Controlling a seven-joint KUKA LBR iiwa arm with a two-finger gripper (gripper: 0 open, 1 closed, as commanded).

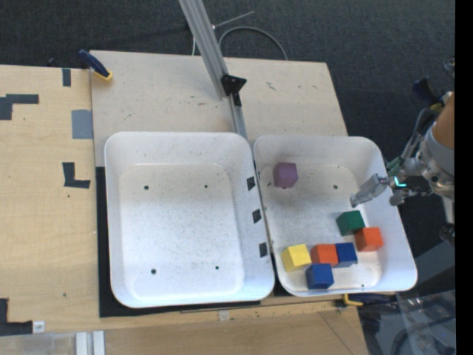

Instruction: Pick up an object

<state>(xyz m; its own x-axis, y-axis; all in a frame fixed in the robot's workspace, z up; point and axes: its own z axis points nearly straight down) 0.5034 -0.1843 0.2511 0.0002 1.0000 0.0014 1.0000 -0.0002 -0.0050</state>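
Crowded against the right bin's (369, 150) wall, the green cube (350, 221) could slip from the spread, empty gripper (381, 188)

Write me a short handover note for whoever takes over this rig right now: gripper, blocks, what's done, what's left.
Gripper: at the right bin's right rim, above the green block; nothing seen between its fingers, open or shut unclear.
Blocks, all in the right bin: purple block alone near the back; green and an orange block by the right wall; yellow block, a second orange and two blue blocks clustered at the front.
Left bin: no blocks.
Done: no pick yet.
Left: grasp and lift one block; green looks nearest.
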